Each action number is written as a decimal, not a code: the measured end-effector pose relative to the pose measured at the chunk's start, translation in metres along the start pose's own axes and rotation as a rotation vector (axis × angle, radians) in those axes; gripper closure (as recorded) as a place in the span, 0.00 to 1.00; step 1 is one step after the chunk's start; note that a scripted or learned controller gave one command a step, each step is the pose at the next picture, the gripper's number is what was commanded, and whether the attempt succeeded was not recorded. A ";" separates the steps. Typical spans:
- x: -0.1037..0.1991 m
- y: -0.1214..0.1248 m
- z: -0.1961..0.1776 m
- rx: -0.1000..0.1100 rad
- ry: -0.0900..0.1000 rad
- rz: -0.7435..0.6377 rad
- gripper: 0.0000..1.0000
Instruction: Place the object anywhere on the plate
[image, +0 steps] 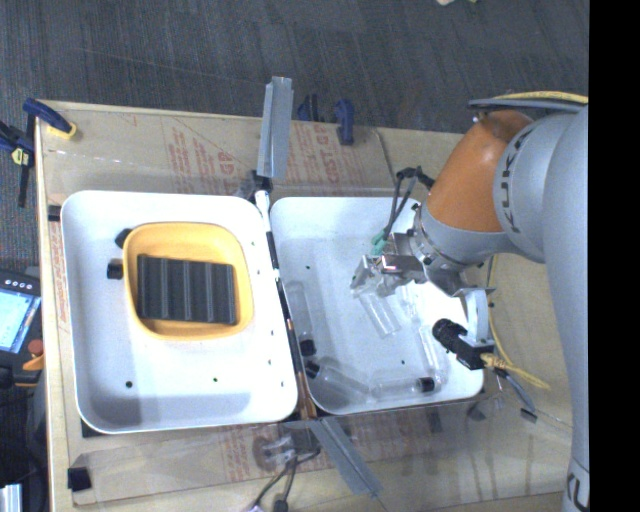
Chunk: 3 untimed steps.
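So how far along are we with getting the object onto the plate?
Nothing looks done yet: the yellow plate with the dark ridged centre sits in the left white bin, and I can't see any placed object on it. In hand: the gripper is down in the right white bin, among clear plastic items; whether it holds one is unclear. Left: a confirmed grasp, the carry to the plate, the release.

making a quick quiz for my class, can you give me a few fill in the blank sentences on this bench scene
1. The yellow plate lies in the ____ bin of this view.
2. The plate's rim is yellow and its middle is ____.
3. The gripper hangs over the ____ bin of this view.
4. The arm wears an ____ band above its wrist.

Missing words: left; black; right; orange
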<state>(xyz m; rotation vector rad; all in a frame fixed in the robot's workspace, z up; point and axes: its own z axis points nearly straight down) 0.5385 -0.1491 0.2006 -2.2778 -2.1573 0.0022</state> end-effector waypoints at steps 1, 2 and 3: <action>0.083 0.044 -0.009 0.000 -0.001 -0.063 1.00; 0.161 0.071 0.010 0.000 -0.001 -0.118 1.00; 0.161 0.071 0.010 0.000 -0.001 -0.117 0.00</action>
